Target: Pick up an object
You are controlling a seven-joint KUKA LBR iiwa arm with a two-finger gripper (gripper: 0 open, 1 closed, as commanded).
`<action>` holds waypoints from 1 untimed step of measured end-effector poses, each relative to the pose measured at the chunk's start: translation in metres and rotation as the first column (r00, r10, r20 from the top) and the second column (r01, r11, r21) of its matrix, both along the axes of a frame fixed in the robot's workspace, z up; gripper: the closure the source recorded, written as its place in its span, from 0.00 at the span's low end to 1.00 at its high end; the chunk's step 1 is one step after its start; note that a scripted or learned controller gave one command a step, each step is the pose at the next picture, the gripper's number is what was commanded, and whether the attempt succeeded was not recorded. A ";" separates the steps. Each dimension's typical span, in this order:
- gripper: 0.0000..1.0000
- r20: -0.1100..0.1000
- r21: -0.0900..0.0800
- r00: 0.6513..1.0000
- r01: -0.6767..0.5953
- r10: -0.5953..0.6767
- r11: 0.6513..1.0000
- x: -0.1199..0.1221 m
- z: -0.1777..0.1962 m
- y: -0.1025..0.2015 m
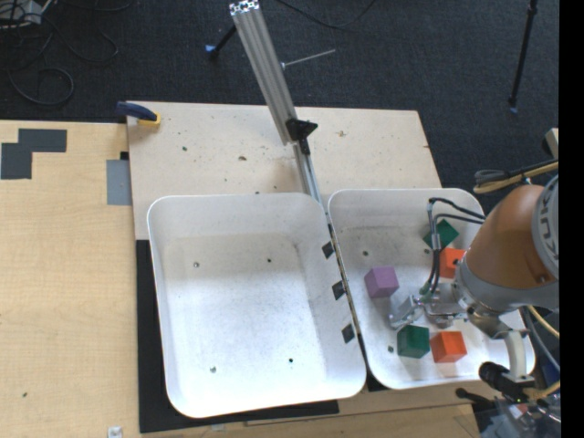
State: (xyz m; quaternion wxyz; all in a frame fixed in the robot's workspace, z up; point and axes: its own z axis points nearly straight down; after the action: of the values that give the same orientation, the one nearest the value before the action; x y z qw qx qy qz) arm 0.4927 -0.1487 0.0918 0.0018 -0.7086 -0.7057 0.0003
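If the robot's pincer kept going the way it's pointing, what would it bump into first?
Probably the bare floor of the right bin, left of the green block and below the purple block. The pincer points down-left there, though depth is hard to judge.

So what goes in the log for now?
gripper low in right bin | between purple cube and green cube | nothing seen held

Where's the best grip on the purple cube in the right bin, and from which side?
Probably from straight above, fingers closing on two opposite side faces of the purple cube. It sits flat on the right bin floor, with bare floor around it; the gripper is just below-right of it, and the green cube lies further down.
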 end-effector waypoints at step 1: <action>1.00 -0.001 0.001 1.000 0.008 -0.008 1.000 -0.001 0.010 -0.001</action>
State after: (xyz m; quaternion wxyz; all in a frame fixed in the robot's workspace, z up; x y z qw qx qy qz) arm 0.4921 -0.1494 0.1018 0.0028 -0.7113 -0.7029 0.0003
